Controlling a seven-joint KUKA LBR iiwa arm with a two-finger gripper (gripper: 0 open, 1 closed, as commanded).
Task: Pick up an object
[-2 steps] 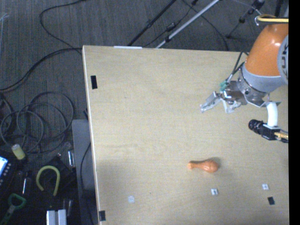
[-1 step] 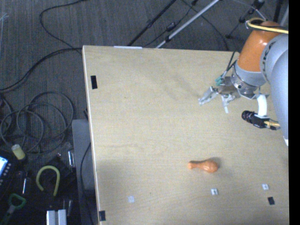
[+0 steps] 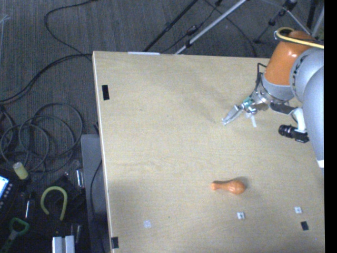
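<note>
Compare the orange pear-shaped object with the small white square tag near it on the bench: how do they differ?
The orange object is rounded and bulbous, tapering to a narrow neck at its left end; the white tag is flat and square. The orange object is much larger than the tag. It is orange, whereas the tag is white with a dark centre. The orange object lies nearer the gripper than the tag does. Both rest on the tan surface, apart from each other.
</note>
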